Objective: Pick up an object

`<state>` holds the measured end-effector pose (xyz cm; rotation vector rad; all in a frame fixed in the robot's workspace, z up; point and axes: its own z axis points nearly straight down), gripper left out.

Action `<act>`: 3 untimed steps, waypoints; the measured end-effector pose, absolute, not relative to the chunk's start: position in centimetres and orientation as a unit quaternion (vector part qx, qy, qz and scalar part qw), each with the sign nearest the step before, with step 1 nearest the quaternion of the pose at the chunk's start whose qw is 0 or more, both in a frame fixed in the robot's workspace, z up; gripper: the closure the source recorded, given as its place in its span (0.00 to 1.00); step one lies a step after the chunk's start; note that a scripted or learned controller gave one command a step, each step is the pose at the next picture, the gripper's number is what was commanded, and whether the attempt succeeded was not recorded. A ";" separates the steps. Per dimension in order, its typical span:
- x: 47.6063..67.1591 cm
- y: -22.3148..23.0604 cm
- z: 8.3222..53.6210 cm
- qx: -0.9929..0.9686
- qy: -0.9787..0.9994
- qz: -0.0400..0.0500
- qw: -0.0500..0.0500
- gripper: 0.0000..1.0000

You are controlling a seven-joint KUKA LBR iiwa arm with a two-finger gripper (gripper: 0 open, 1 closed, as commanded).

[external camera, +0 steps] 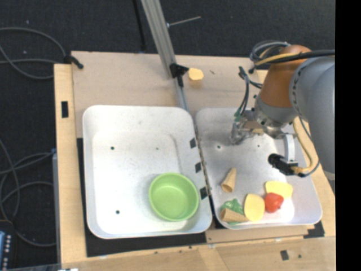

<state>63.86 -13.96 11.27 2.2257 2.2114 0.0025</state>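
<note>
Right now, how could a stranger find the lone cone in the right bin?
Look at the right bin, below the gripper. Near its middle a tan cone lies alone. The other cone touches a green piece at the front edge, beside yellow and red toys.

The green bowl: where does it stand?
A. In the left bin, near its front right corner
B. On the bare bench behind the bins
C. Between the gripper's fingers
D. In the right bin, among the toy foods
A: the green bowl sits upright inside the left bin, near the front right corner, apart from the toy foods.
</note>
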 end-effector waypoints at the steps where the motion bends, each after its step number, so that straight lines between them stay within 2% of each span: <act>1: 64.4 -13.8 17.7 0.706 0.708 0.003 0.003 1.00; 2: 64.5 -13.9 21.4 0.706 0.708 0.002 0.002 1.00; 3: 66.2 -8.4 22.0 0.704 0.710 0.002 0.001 1.00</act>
